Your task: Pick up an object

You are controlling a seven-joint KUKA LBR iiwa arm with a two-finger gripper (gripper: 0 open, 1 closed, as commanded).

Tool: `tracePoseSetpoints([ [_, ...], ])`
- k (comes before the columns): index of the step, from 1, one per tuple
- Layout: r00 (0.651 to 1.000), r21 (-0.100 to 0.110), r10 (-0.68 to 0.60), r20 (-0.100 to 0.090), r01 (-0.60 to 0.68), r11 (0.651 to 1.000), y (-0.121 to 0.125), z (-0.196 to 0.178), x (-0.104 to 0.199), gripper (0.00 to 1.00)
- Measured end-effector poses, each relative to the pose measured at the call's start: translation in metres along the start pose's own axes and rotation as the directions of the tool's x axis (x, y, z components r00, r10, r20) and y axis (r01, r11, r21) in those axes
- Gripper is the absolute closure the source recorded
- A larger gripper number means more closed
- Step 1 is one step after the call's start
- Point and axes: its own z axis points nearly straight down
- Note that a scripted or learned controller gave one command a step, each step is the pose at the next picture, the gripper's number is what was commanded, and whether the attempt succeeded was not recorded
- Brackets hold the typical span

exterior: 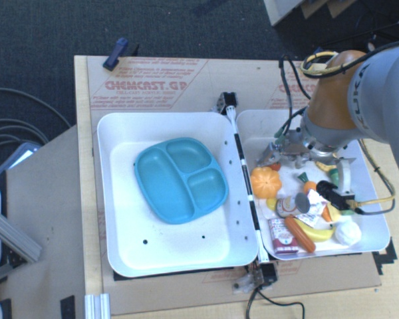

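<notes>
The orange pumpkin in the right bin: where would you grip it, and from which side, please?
Probably from straight above, fingers across the round body of the orange pumpkin. It sits at the clutter's upper-left edge, close to the bin divider, with bare floor above it.

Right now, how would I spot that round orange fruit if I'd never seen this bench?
Find the right-hand white bin, the crowded one under the grey arm. Along its left wall, beside the divider, sits the orange fruit. It is round, unlike the long orange carrot lower down.

A blue three-compartment plastic tray (pixel 181 179) lies in the left white bin (pixel 113 198). At three o'clock, the grey arm (pixel 359 98) hangs over the right white bin (pixel 376 234), near an orange round fruit (pixel 265 183).
</notes>
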Motion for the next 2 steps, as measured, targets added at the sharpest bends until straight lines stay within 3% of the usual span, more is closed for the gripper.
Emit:
tracePoseSetpoints([
  [1, 1.000, -0.001, 0.001, 0.000, -0.001, 1.000, 0.000, -0.010, 0.000, 1.00],
  [2, 1.000, 0.003, -0.002, -0.001, 0.002, 1.000, -0.077, -0.090, 0.051, 1.00],
])
